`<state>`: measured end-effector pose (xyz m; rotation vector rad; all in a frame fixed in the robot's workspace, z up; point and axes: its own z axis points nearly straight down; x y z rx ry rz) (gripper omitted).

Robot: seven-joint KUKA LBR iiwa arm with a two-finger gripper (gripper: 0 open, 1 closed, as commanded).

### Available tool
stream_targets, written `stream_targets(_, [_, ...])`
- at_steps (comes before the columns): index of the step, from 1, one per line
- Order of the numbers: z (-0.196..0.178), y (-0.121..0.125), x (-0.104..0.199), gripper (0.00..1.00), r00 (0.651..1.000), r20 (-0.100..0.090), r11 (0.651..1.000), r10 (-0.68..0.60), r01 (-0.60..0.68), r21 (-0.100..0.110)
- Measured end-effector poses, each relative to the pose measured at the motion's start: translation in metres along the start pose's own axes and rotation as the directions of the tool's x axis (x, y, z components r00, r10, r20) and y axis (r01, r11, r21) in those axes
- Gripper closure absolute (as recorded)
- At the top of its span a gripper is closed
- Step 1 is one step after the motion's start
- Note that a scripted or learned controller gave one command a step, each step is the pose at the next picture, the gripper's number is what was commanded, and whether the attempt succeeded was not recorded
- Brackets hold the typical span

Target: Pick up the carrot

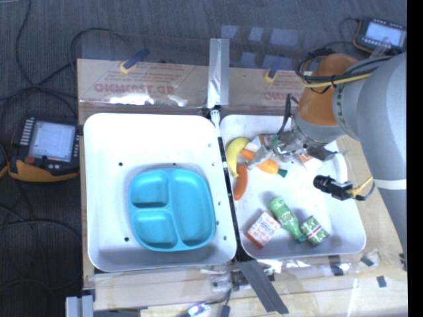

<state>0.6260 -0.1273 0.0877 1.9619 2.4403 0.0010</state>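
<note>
The carrot (pixel 240 181) is a slim orange-red piece lying along the left wall of the right bin (pixel 344 240), just below a yellow banana (pixel 235 150). My gripper (pixel 276 149) hangs low over the upper middle of that bin, to the right of and slightly above the carrot, with a gap between them. A small orange object (pixel 268 167) lies just beneath the gripper. Clutter and the wrist hide the gripper's tip.
A green bottle (pixel 284 216), a small green can (pixel 313 230) and a red-and-white box (pixel 263 229) lie in the right bin's lower half. The left bin (pixel 106 137) holds a blue divided plate (pixel 172 207). The grey arm (pixel 373 111) crosses the right bin's upper right corner.
</note>
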Motion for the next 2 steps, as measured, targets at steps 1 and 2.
stream_targets(1, [-0.008,0.001,0.0,1.0,1.0,0.0,1.0,-0.001,0.001,0.001])
stream_targets(2, [-0.078,0.018,-0.021,1.0,1.0,-0.007,1.0,-0.014,0.014,0.01])
